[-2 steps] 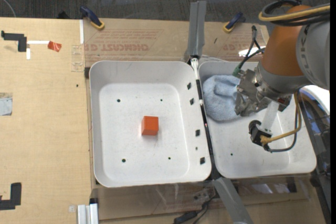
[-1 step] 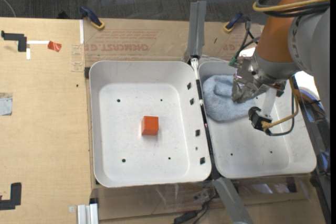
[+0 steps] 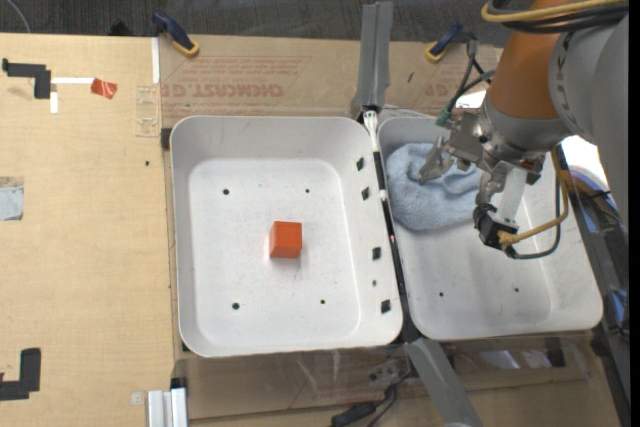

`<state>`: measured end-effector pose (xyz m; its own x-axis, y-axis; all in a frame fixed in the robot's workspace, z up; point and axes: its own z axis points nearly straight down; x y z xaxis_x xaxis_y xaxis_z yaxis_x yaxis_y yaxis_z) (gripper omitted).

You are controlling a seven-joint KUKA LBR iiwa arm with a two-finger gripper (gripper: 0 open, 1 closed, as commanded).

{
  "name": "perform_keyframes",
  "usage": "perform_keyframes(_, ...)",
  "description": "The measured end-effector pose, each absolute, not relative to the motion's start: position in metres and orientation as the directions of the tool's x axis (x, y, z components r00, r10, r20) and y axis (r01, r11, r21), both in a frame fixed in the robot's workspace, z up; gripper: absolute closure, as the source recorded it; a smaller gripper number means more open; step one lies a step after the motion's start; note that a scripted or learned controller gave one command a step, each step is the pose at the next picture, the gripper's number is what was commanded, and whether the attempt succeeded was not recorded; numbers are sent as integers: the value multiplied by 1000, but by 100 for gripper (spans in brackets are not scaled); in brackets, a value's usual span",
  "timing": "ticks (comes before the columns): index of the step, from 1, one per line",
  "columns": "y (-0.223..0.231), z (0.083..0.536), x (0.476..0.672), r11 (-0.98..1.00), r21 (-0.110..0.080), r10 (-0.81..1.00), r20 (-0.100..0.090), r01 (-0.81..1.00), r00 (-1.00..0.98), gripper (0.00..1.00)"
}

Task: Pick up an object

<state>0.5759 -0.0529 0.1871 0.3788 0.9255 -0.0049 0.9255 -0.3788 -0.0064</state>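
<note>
Cloth [image 3: 425, 187], pale blue and crumpled, is what we take as the object to pick up, since it lies right under the gripper [image 3: 462, 177] in the right bin [image 3: 520, 310]. From the one overhead camera, we see it bunched in the upper left part of that bin, against the wall that meets the left bin [image 3: 200, 245]. Its heap runs roughly from the upper left toward the lower right, with no clear pointed end; we judge its long axis to follow that slant, though the folds make this loose.

The arm [image 3: 545, 65] reaches in from the right, its orange band above the wrist, and the gripper sits at the cloth's right edge, seemingly touching or just above the fabric. So the cloth lies to the left of the gripper and slightly below it in the picture. We cannot tell whether the gripper is released or clenched, nor whether any fabric is caught in it: the wrist hardware and cables hide that.

An orange block [image 3: 286, 240] sits alone near the middle of the left bin, well apart from the gripper and across the dividing walls. We judge the cloth to be far the nearer target; the coming move likely turns on a short descent or leftward shift onto the heap.
</note>
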Motion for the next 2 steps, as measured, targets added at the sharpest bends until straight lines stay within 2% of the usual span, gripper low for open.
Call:
perform_keyframes(1,-5,187,650,-158,-5,987,-4,987,158,0)
perform_keyframes(2,23,188,605,-209,-7,978,-4,978,209,0)
